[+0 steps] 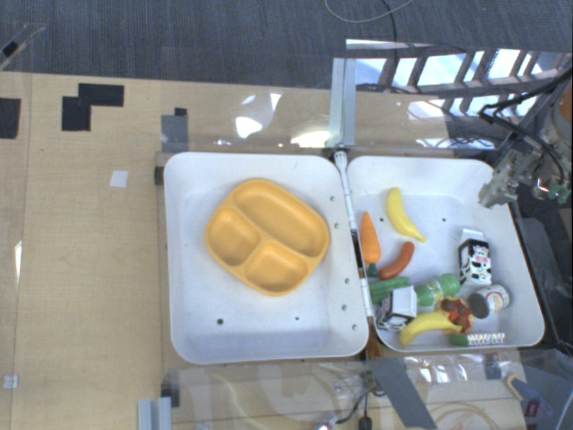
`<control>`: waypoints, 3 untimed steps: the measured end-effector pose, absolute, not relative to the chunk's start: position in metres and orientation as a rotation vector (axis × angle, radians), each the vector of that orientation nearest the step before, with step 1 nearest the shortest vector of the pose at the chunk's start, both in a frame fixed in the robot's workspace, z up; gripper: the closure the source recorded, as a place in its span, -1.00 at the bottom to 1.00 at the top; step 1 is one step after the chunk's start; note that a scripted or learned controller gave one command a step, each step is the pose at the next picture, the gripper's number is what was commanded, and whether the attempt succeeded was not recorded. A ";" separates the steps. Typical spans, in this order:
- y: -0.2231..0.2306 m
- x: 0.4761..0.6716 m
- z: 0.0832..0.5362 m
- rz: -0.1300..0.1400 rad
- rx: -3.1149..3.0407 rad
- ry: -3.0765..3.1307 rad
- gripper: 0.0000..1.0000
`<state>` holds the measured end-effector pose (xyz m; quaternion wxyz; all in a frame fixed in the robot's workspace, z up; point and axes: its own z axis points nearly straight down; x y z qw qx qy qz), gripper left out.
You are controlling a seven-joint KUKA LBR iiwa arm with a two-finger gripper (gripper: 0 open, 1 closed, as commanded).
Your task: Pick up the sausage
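Gripper [501,186] of the grey arm hangs over the upper right corner of the right white bin [448,170], and it is small and blurred there, so I cannot tell how it is set. Nothing is visibly held under it.

The task's thing, the short glossy red-orange plastic sausage [397,260], lies in the left half of that right white bin, tilted, well apart from the gripper. Taking the sausage as landmark: just to its left, very near or maybe touching, lies the orange toy carrot [370,237]; above it and a little right lies the small yellow toy banana [403,214]; just below it lies the green bottle-like toy [421,289], with a second yellow banana [430,325] further below. To its right stands the small black-and-white carton [475,260]. Far to its left, in the other bin, rests the yellow divided plastic plate [267,234].

In my judgement the main risk is a wrong pick. The carrot has nearly the same colour and shape and sits so close that the descent could land on it, or take both together. The sausage looks smooth and round, so it may slip or roll out if it is caught near one end. It also lies close to the wall between the bins, which could block one side of the approach, and the green toy below may be pushed.
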<state>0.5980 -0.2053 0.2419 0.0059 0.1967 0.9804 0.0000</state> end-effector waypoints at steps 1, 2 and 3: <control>-0.172 0.637 0.148 0.002 0.360 3.114 1.00; -0.190 0.601 0.223 0.000 0.447 3.099 1.00; -0.159 0.617 0.119 0.002 0.302 3.122 1.00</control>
